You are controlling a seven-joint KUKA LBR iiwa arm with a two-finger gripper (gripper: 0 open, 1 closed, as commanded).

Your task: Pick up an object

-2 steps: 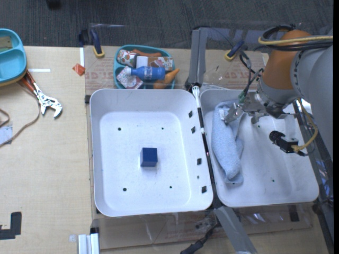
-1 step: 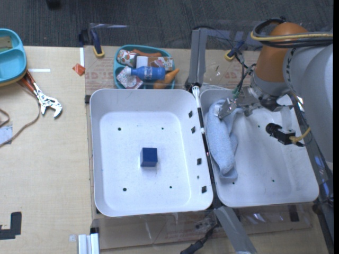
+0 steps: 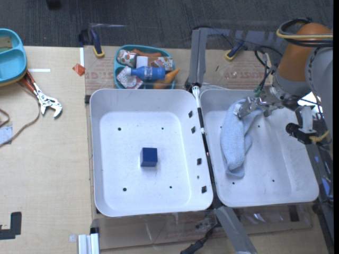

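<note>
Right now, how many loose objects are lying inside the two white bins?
2. A blue cube sits near the middle of the left bin. A pale grey cloth lies in the right bin, its upper end at the claw.

Wooden bench [image 3: 45, 168] carries two white bins: left bin [image 3: 106, 194] and right bin [image 3: 302, 192], touching. Behind left bin, a teal basket [image 3: 121, 57] of oddments. Left of that bin: wrench [image 3: 45, 100], blue tray [image 3: 10, 57].

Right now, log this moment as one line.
claw: at cloth's top end, right bin | cloth: draped, lower end on floor | blue block: left bin, untouched
</note>
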